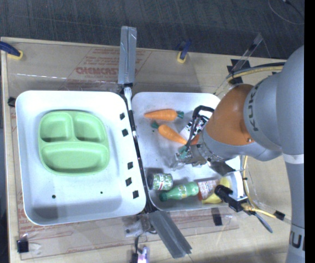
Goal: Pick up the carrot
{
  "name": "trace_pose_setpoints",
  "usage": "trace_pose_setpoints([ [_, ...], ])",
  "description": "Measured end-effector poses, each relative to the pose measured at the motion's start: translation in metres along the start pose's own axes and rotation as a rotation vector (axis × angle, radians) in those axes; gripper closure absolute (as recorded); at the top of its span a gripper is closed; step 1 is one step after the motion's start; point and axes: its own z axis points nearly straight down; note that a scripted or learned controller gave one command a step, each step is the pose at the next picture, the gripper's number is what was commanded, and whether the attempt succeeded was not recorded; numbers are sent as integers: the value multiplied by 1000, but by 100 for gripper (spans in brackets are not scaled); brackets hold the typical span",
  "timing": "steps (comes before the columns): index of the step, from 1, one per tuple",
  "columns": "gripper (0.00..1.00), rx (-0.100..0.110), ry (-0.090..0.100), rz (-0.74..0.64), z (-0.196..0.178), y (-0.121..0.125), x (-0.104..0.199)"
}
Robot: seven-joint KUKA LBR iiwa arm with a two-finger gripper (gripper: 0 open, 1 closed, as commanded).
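Observation:
Two orange carrots with green tops lie in the right bin [146, 104]. One carrot [160, 114] lies level near the bin's far wall. The other carrot [172, 134] lies slanted just below it, its leafy end pointing up-left. My gripper [183, 154] hangs low over the bin floor, just below and right of the slanted carrot's thick end. Nothing visibly sits in its grasp. The orange wrist band [228, 119] and the grey arm cover the bin's right side.
A green bottle [179, 191] lies along the right bin's near wall, with a small can [161, 181] to its left and a red-labelled packet [206, 188] and a yellow item [223, 195] to its right. The left bin [31, 201] holds a green divided plate [74, 141].

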Motion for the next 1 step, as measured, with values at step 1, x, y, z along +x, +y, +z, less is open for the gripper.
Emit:
trace_pose_setpoints([
  [1, 100, -1, 0, 2, 5, 43, 17],
])
